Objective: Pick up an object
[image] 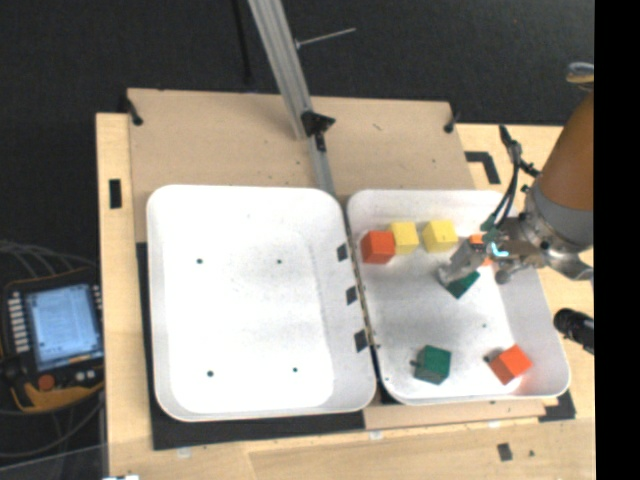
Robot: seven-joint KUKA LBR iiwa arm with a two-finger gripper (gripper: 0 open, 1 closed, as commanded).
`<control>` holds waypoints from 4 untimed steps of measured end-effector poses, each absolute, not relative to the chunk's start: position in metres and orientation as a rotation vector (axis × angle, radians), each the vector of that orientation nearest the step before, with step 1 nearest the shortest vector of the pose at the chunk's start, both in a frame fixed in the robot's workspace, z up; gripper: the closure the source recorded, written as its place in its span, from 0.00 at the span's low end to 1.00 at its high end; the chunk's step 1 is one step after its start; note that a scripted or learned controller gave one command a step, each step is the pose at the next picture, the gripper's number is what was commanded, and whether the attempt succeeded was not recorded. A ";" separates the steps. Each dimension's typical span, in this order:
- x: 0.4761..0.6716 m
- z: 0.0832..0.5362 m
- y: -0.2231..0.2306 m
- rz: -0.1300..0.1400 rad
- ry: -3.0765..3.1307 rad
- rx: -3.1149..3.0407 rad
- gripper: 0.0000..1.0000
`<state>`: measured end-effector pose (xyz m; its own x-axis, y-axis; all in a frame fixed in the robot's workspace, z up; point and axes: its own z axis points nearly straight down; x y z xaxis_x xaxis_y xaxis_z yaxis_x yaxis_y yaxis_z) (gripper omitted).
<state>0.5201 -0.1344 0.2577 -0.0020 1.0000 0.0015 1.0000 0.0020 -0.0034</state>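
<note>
Even, bright overhead light washes the white bins (250, 298) left of the gripper (480, 263); shadows are faint, the whole picture soft and grainy.

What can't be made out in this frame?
- Gripper, camera view: fingers blurred against the green block; grasp unclear.
- Green block: partly covered by the gripper, shape uncertain.
- Arm: cut off by the right edge.
- Small orange piece beside the wrist: too small to identify.

white bins (250, 298); orange block (378, 246); two yellow blocks (405, 235); green blocks (433, 364); orange-red block (509, 364); grey arm (560, 218), orange band.
</note>
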 end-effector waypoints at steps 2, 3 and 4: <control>0.528 0.200 -0.137 0.006 -2.218 -2.222 0.00; 0.529 0.156 -0.133 0.006 -2.216 -2.224 0.00; 0.532 0.108 -0.126 0.006 -2.211 -2.228 0.00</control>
